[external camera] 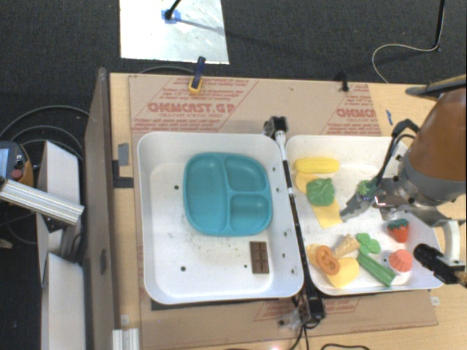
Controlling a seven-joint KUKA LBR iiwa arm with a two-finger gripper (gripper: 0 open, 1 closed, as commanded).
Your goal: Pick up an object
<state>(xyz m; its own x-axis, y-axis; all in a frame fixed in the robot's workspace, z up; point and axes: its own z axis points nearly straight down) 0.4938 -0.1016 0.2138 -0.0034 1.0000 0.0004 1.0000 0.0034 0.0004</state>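
Note:
The right bin [343, 148] holds several toy foods. A yellow corn-like piece [316, 165] lies at the back left, with a green broccoli [319, 191] in front of it and a flat yellow wedge [329, 215] nearer still. My gripper [352, 210] hangs low over the bin's middle, just right of the wedge and broccoli. A small green patch [365, 189] shows against its upper side; I cannot tell what it is. Near the front lie an orange slice [325, 259], a yellow lemon [346, 272], a beige cone-shaped piece [346, 246] and a green cucumber [376, 268]. Two red pieces [398, 230] [400, 259] sit under the wrist.
The left bin [157, 217] holds a teal divided plate [226, 194] and a brown chocolate bar [259, 257] near its front right. A black divider rail [290, 195] runs between the bins. The arm's orange band [441, 137] fills the right side above the right bin.

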